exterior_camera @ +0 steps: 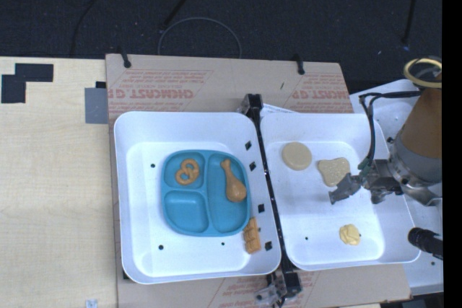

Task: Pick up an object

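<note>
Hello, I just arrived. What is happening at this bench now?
A robot arm reaches in from the right over the right bin, trying to pick something up. Its gripper sits low beside a tan food piece; nothing shows between its fingers. A round cookie and a small yellow piece also lie in that bin. The left bin holds a blue tray with a pretzel and a drumstick.

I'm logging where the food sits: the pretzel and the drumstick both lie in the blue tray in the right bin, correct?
Not quite. The camera view shows the pretzel and the drumstick in the blue tray, but that tray sits in the left bin, not the right one.
</note>
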You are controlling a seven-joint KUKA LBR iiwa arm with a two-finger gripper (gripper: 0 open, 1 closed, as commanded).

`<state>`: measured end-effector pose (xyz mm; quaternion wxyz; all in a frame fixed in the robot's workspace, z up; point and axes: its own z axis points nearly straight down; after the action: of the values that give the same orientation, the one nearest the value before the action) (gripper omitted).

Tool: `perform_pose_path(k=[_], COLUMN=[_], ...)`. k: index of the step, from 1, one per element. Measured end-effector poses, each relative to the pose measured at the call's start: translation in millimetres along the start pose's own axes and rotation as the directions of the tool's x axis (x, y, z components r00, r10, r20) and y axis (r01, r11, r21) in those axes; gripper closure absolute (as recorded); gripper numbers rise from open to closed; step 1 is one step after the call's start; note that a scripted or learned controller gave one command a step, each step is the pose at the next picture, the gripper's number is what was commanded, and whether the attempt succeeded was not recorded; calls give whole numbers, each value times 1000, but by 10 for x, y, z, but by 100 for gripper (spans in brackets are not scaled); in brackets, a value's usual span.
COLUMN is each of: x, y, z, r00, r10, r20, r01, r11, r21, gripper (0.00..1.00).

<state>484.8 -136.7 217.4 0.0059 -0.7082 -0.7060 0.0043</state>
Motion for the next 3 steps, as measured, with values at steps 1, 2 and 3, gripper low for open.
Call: perform_pose_path(k=[1,2,3], x=[-2,-12,0], y=[25,84,33], z=[-60,560,1196], r00=[1000,1000,1000], r10=[-2,-3,-3], r20=[3,0,-1], r01=[2,3,3], r11=[1000,1000,1000], r21=[-13,-5,-5], gripper=[0,0,0])
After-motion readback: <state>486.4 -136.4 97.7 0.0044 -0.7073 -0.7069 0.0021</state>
